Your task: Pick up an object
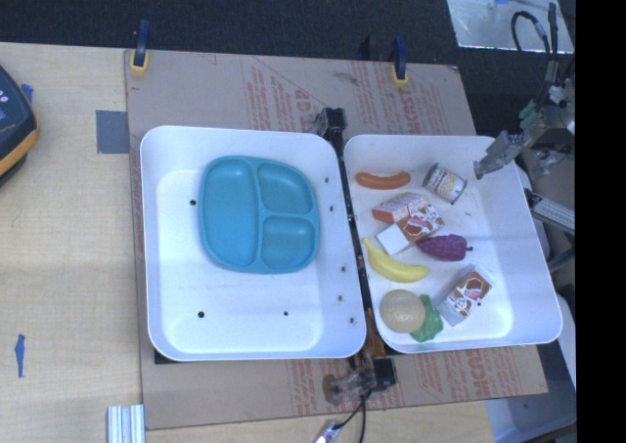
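We see the pickable items all clustered in the right bin (533,265): a hot dog (382,179) near the top, a small can (443,183) just right of it lying on its side, a red-white carton (411,218) in the middle, a purple eggplant (444,247) beside it, a yellow banana (393,264) below, a second small carton (467,296) lower right, and a tan round item (401,310) touching a green piece (429,320) at the bottom. They lie loose and close, likely so any one can be the target. We judge the can the nearest candidate.

The gripper (494,155) sits at the bin's upper right corner, over the rim, apart from every item. Nothing sits in it. We cannot tell how the pincer is set; it is too small and blurred.

The left bin (166,236) holds a blue divided plate (259,214), flat, probably a drop spot. Both bins sit on cardboard (293,89) clamped to the bench (59,265), presumably to stop sliding.

We judge the pick as not yet begun.
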Robot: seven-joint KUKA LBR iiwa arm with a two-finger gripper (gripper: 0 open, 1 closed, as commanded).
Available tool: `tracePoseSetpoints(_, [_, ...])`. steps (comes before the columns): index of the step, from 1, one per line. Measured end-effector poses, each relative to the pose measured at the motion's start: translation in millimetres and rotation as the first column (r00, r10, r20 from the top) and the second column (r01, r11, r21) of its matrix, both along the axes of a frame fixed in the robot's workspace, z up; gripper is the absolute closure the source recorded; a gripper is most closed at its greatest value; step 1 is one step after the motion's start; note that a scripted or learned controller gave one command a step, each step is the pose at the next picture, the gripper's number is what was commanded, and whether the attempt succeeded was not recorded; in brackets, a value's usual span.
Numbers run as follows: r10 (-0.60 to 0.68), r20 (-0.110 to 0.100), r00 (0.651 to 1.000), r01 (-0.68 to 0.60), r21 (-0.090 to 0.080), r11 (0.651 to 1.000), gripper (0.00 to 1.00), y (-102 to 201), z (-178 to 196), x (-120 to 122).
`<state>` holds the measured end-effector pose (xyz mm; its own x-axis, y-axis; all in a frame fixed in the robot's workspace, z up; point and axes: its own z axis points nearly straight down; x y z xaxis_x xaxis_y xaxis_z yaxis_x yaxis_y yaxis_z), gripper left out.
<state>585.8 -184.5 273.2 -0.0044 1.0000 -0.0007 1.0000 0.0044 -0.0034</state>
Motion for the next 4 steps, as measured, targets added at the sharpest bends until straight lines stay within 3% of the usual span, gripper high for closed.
tracePoseSetpoints(1, [0.002,-0.004,1.000,-0.002,0.001,1.000,0.00,-23,-153,61])
tracePoseSetpoints(2, [0.002,0.000,1.000,-0.002,0.000,1.000,0.00,-27,-182,70])
tracePoseSetpoints(4, [0.000,-0.001,1.000,0.000,0.002,1.000,0.00,-11,-181,70])
